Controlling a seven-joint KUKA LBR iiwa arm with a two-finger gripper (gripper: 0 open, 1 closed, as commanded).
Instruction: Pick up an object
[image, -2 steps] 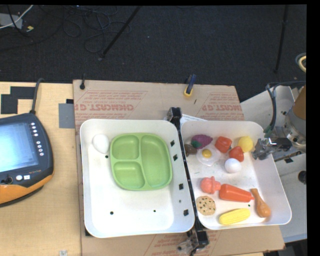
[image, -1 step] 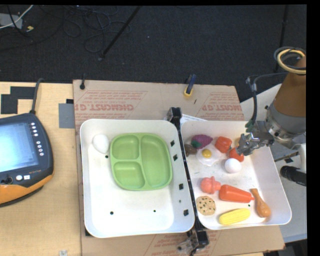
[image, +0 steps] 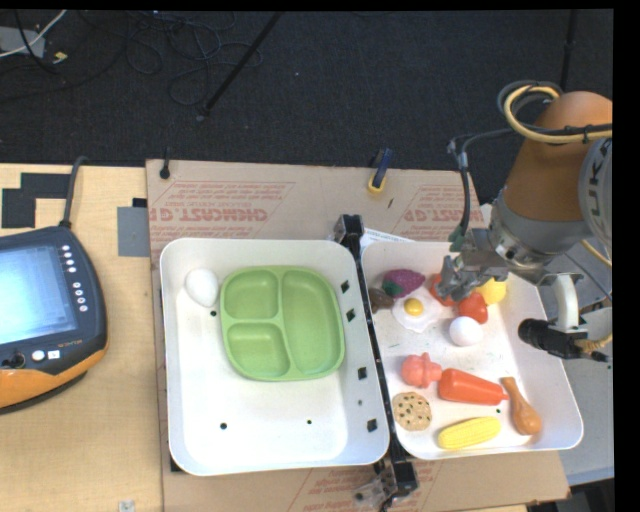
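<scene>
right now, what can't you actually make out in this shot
- End effector, camera view: its dark body covers its fingertips, so open or shut can't be told.
- Red toy: partly under the end effector; whether they touch is unclear.
- Yellow toy: mostly hidden by the arm.
- Purple toy: too small to identify.

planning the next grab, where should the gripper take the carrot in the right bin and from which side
Judging by its pose, grip the carrot across its thick middle, coming straight down. It lies flat, tapering to the right, with bare floor above and below it; the chicken drumstick crowds the thin tip.
</scene>
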